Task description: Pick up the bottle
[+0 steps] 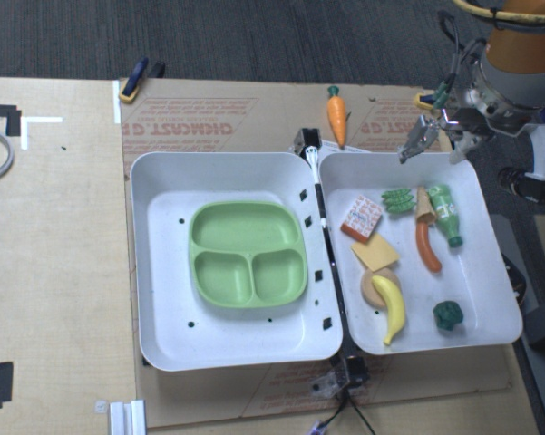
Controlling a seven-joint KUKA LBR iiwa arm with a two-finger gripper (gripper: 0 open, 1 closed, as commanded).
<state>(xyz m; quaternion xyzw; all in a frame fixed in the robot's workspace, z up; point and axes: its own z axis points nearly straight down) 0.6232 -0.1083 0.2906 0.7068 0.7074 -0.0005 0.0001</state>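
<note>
- The bottle is lying in the right bin near its far right corner — touching the sausage.
- The pincer is hovering released, grasping nothing, over that bin's far edge.

A glossy green plastic bottle lies in a smooth white plastic bin; a matt green plastic tray sits beside it, brown cardboard beneath.
</note>
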